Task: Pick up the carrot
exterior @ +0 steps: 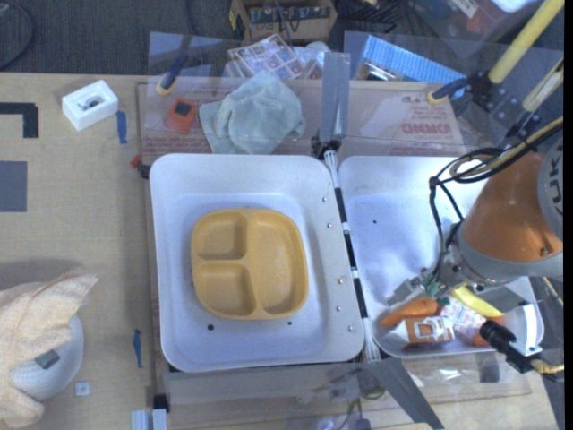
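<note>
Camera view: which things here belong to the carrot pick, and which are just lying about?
Job:
carrot
hand, right above the carrot
right bin

Lying about:
yellow plate in left bin
orange packet
green cloth
white box

The arm (515,218) covers much of the right bin (385,213) and is cut off by the right edge of the picture. Its bulk hides the gripper (436,285), so how the fingers stand cannot be told. The carrot (410,312) shows in part, its right end lost under the wrist and among the other things. Beside it a small packet (431,330) bears print too small to read, and a yellow thing (474,301) goes under the arm. At the near left, a cloth (40,307) runs off the left edge and drapes over a white bowl (49,361), hiding most of it
</note>
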Controlling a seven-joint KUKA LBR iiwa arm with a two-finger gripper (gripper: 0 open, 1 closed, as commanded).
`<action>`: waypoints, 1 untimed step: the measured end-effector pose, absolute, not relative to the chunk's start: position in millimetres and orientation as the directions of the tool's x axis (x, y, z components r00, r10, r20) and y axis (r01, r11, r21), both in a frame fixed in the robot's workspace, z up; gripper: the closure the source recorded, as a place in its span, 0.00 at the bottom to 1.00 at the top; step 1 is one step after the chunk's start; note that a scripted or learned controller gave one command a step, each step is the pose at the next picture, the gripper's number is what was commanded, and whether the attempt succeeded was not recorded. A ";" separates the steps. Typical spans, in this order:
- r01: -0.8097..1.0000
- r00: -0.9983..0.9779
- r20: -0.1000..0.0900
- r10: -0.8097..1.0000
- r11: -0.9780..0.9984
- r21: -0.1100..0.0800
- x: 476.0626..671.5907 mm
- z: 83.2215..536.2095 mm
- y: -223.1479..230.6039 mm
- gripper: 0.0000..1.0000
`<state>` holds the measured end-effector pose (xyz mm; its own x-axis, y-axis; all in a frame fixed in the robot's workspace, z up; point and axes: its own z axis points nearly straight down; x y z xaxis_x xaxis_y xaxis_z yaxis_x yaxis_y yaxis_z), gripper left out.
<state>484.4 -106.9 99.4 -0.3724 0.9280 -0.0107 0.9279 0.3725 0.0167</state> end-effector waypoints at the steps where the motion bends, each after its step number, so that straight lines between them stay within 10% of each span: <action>1: 0.942 -0.337 -0.003 0.942 0.337 0.007 481.2 88.5 -104.8 0.00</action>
